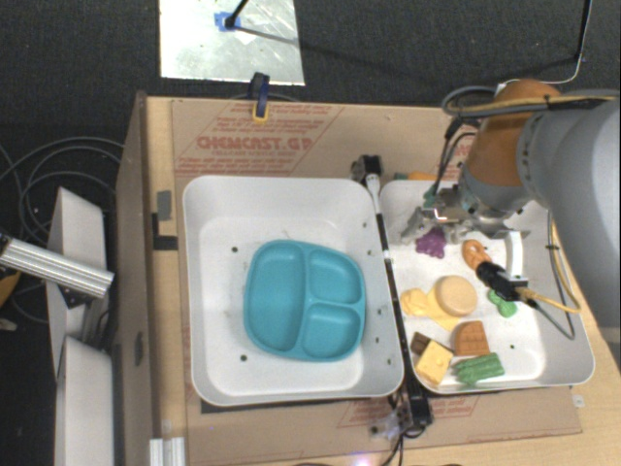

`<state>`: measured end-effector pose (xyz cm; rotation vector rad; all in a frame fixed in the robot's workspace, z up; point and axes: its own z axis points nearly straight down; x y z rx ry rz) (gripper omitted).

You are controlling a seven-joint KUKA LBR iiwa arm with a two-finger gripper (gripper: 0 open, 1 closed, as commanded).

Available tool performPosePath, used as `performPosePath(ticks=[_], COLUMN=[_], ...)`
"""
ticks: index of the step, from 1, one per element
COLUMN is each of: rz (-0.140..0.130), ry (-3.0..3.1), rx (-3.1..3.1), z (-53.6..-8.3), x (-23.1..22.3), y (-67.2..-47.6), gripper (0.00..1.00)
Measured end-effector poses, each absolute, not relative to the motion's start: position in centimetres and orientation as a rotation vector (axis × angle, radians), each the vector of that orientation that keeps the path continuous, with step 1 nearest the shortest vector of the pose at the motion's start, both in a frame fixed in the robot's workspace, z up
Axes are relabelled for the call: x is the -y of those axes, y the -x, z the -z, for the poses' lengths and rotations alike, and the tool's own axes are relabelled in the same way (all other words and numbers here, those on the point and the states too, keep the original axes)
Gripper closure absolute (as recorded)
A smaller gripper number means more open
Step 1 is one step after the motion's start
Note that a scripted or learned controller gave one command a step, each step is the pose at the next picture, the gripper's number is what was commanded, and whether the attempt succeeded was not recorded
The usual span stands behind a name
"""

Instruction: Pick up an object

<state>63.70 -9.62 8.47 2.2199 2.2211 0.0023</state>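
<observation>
My gripper (pixel 430 219) hangs low over the back left part of the right bin (pixel 568 362), at the end of the grey arm with its orange band (pixel 500 149). Directly under and in front of it lies a purple bunch of grapes (pixel 431 245). An orange piece (pixel 473 253) lies just to the grapes' right. Nothing is seen held.
Also in the right bin are a round tan bun (pixel 456 295), a pale yellow piece (pixel 415 304), a brown toast slice (pixel 471 338), a yellow block (pixel 434 362), a green vegetable (pixel 477 368) and a small green piece (pixel 503 306). The left bin (pixel 209 260) holds a blue divided plate (pixel 303 299).
</observation>
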Motion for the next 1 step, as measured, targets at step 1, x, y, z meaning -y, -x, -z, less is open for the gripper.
performPosePath(ticks=[1], rz=[-0.005], ry=[-2.217], rx=[-2.222], z=[-9.60], x=[9.59], y=[-63.81], gripper=[1.00])
